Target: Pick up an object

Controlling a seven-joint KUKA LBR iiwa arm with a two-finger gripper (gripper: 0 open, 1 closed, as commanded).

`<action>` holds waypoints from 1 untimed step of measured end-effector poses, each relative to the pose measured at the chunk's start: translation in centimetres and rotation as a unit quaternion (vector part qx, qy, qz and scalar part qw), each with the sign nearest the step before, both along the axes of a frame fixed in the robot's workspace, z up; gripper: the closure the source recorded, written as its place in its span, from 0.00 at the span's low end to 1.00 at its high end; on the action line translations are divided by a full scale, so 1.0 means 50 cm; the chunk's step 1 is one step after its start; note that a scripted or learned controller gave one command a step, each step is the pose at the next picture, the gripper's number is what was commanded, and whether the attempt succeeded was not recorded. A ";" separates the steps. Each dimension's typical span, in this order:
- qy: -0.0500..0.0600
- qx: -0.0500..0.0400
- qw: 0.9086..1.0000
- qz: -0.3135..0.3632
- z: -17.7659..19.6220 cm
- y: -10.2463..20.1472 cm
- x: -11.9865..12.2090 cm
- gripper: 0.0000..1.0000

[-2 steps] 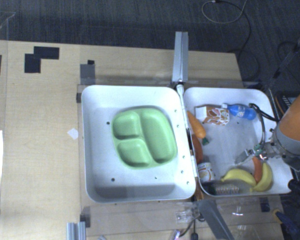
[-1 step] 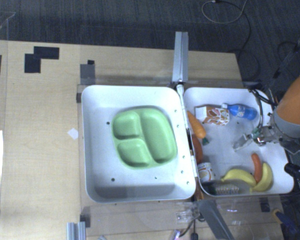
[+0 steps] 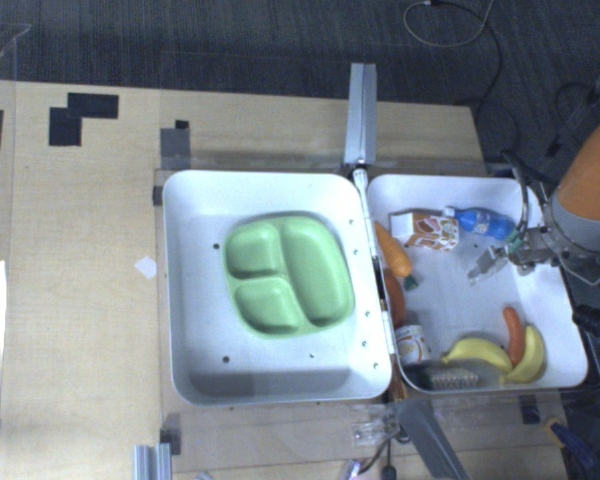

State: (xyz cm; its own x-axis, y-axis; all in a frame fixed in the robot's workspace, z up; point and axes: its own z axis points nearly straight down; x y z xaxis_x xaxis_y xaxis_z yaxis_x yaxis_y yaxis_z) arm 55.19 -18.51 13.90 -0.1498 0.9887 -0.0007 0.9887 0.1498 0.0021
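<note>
The right bin [image 3: 560, 298] holds several objects. An orange carrot [image 3: 393, 251] lies along its left wall. A small printed carton [image 3: 432, 231] and a blue bottle [image 3: 483, 223] lie near the far wall. A yellow banana [image 3: 500, 355] and a red sausage-like item [image 3: 514, 334] rest at the near right. A small can [image 3: 411, 343] and a dark brush [image 3: 454, 376] sit at the near wall. My gripper [image 3: 486, 262] hangs over the middle right of this bin, right of the carton and below the bottle, with nothing seen in it.
The left bin [image 3: 195, 268] holds a green divided plate [image 3: 286, 275]. A metal post [image 3: 361, 118] stands behind the seam between the bins. The arm's orange band [image 3: 595, 173] and grey wrist reach in over the right bin's right rim. Cables lie on the dark floor behind.
</note>
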 end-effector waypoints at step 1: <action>-0.005 -0.001 0.997 0.078 -0.103 -0.041 -0.060 0.00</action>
